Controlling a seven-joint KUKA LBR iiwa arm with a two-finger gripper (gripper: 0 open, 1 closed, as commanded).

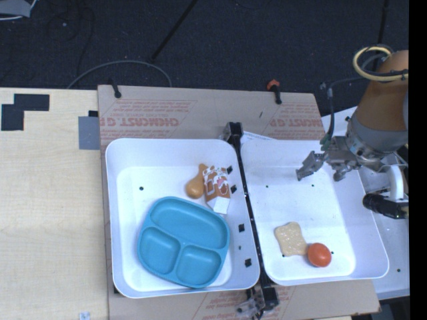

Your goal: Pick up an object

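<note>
Fingers [325,166] spread open, empty, above right bin [363,245]; round glossy tomato [319,255], flat beige slice [290,239], possibly bread. Blue plastic tray [183,241] left; pale wood counter [47,212].

The cardboard sheet [200,115] bears upside-down red print, roughly "CHEMCO2T", twice.

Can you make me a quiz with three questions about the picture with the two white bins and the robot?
1. Where is the blue tray?
A. left bin
B. right bin
C. on the cardboard

2. What colour is the little ball beside the slice of bread?
A. green
B. red-orange
C. purple

3. What is the gripper doing?
A. squeezing the ball
B. lifting the tray
C. hovering open, holding nothing

Answers:
1 A: the blue tray lies in the left bin.
2 B: the ball touches the bread.
3 C: the gripper is over the right bin.
</note>
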